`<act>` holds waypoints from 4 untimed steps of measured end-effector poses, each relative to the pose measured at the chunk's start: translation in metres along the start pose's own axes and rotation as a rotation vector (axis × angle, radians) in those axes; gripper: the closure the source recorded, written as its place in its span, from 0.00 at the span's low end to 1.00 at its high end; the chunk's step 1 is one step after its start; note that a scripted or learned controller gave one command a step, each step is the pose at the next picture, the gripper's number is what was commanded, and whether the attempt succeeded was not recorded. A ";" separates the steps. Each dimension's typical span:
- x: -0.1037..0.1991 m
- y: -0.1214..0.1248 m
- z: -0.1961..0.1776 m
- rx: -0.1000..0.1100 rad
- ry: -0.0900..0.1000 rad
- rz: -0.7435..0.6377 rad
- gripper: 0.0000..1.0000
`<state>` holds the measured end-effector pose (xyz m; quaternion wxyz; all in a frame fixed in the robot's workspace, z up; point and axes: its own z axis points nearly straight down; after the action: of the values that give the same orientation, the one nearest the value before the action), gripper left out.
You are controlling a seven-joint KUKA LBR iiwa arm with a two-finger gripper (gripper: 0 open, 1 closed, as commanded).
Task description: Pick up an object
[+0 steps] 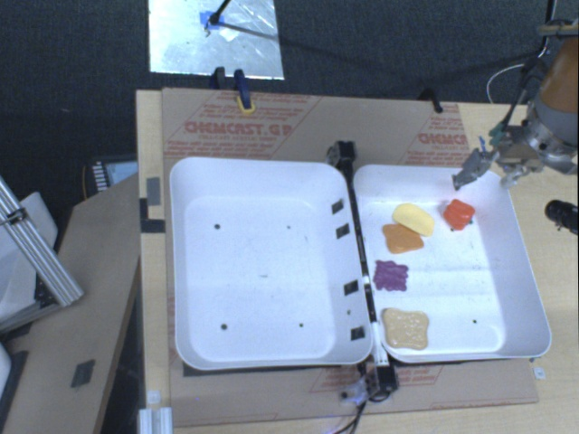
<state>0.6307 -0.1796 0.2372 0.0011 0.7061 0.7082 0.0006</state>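
The right bin point(507, 269) holds several small objects. A red-orange piece point(459, 212) lies near its back edge, a yellow piece point(413, 217) beside it, and an orange piece point(403, 239) just in front of that. A purple piece point(391, 275) and a tan flat piece point(405, 328) lie along the bin's left side. My gripper point(493, 165) hangs open above the back right of this bin, with one fingertip point(463, 179) a little above and behind the red-orange piece. Nothing sits between the fingers.
The left bin point(194, 242) stands next to the right one, with a black hinge strip point(357, 260) between them. Both rest on a cardboard sheet point(271, 120). A shiny metal plate point(215, 23) lies on the dark floor behind.
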 end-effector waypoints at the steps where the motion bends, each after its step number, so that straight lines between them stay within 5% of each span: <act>1: 0.017 0.006 0.153 0.000 0.006 -0.003 0.00; 2: 0.055 -0.049 0.151 0.000 0.002 0.001 0.00; 3: 0.097 -0.043 0.151 -0.003 0.001 -0.004 0.00; 4: 0.096 -0.042 0.139 -0.006 0.002 -0.002 1.00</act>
<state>0.5890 -0.0842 0.0977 0.0024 0.7055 0.7087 0.0033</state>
